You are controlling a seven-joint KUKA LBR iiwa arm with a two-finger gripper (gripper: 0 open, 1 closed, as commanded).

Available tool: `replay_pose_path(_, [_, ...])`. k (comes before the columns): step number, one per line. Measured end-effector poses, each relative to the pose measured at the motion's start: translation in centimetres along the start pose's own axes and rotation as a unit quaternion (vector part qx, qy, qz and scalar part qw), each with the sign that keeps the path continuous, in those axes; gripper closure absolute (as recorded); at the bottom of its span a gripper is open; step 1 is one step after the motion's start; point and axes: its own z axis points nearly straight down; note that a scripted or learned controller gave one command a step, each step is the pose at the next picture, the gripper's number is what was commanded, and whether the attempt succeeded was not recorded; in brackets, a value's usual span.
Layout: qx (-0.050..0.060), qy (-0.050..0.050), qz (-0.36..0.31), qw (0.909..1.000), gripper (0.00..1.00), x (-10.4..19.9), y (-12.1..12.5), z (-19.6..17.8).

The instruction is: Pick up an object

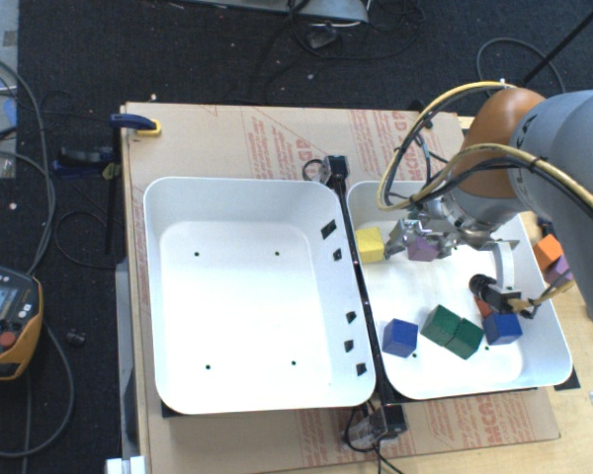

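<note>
My gripper [413, 237] hangs low over the back left part of the right bin [534, 368]. A purple block [424, 249] lies right under or against it, partly covered. Just to its left, a yellow block [370, 245] sits beside the bin's left wall. Nearer the front lie a blue block [400, 337], a green block [452, 331] and a second blue block [503, 329]. An orange block [548, 252] sits at the bin's right side, half hidden by the arm.
The left bin [168, 215] stands beside the right one, with a dividing rim [356, 284] between them. The grey arm [563, 156] crosses the back right of the right bin. Cables and a handset [5, 319] lie on the floor at left.
</note>
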Motion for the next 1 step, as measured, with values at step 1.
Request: replay_pose_path(1, [-0.001, 0.0, 0.001, 1.0, 1.0, -0.12, 0.05, -1.09])
